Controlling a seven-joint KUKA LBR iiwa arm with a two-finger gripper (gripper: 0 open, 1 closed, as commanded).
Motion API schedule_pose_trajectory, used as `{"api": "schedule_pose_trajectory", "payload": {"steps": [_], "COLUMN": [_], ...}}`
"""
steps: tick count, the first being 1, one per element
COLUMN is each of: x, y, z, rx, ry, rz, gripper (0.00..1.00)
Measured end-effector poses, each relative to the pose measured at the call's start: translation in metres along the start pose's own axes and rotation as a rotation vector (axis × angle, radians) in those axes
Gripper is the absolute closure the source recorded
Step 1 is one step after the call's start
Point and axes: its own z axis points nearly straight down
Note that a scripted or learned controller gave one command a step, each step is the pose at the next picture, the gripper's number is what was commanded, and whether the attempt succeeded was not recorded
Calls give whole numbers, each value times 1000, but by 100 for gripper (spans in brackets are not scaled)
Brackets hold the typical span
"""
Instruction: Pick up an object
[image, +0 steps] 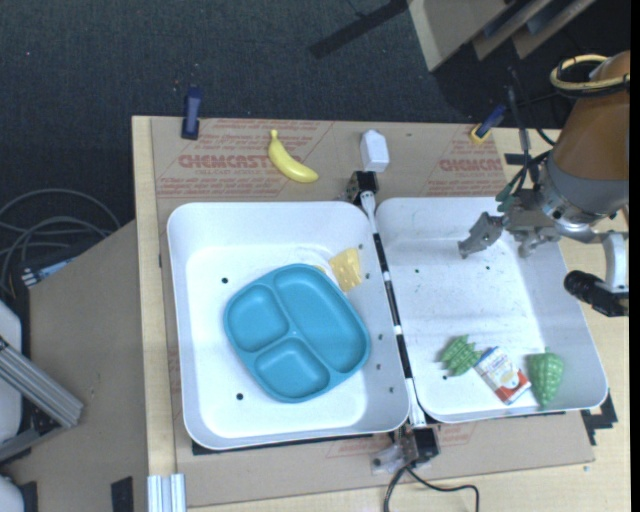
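A cardboard-topped counter (250, 160) stands on dark carpet. The left bin (190, 260) holds a blue divided tray (295, 332). The right bin's (560, 310) near end holds green toys (460, 355) and a packet (502, 375). The pincer (487, 232) hangs above, released, grasping nothing.

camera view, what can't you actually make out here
- Gripper, camera view: too small and blurred to tell open from shut.
- Small packet in the right bin: print too small to read.
- Yellow piece by the blue tray: too blurred to identify.
- Arm: cut off by the right edge.
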Motion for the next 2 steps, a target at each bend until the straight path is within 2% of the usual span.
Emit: {"api": "schedule_pose_trajectory", "payload": {"steps": [1, 2], "x": [29, 29], "y": [-64, -105], "z": [41, 114], "rx": [2, 0], "ry": [0, 0], "rz": [1, 1], "gripper": [0, 0]}}
